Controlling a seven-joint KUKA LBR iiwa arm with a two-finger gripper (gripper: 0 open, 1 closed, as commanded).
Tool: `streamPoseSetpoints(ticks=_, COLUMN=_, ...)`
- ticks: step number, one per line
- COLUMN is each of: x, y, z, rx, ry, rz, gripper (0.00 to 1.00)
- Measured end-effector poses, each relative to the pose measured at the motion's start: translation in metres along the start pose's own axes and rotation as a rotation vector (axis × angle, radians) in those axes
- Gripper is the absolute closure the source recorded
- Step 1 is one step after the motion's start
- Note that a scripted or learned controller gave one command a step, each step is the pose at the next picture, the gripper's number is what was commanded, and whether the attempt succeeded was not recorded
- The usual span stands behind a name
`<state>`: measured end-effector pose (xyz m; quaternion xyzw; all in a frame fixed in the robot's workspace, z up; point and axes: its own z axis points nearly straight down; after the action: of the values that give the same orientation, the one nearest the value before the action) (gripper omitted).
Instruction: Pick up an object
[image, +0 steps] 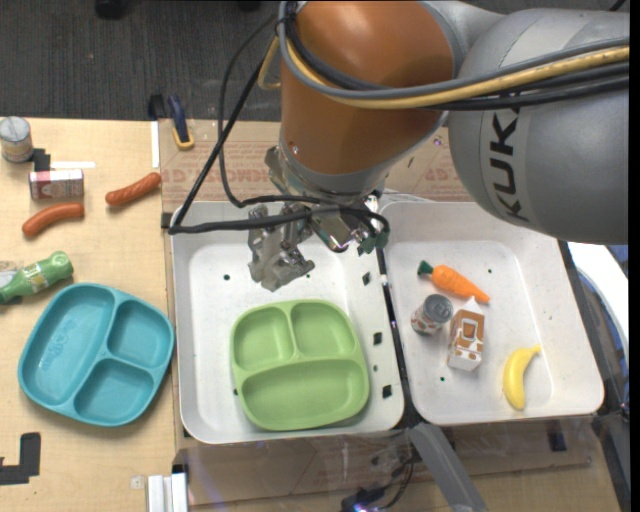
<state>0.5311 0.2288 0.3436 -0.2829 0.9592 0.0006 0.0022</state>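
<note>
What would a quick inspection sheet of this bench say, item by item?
Surface: two white bins side by side; left bin, right bin; wooden board to their left.
Job's things: carrot, small can, little carton and banana in the right bin; green divided plate in the left bin.
Clutter: blue divided plate, two sausages, green bottle, small box on the board.
Tool: tool over the left bin's far part, above the green plate; nothing seen in it.
Cables: black cables run down to the wrist.
Surroundings: dark floor beyond.
</note>
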Motion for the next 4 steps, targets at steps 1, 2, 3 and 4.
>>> streamPoseSetpoints(ticks=1, x=0.062, y=-0.024, z=0.165, rx=-0.003, ry=0.006, rz=-0.355, gripper=1.00)
streamPoseSetpoints(ticks=2, x=0.054, y=-0.053, z=0.037, rx=-0.002, ry=0.000, rz=-0.688, gripper=1.00)
streamPoseSetpoints(ticks=3, x=0.040, y=-0.011, z=0.216, rx=-0.006, ry=0.003, rz=-1.041, gripper=1.00)
streamPoseSetpoints(ticks=4, x=0.028, y=-0.081, z=0.105, rx=-0.002, ry=-0.001, rz=-1.034, gripper=1.00)
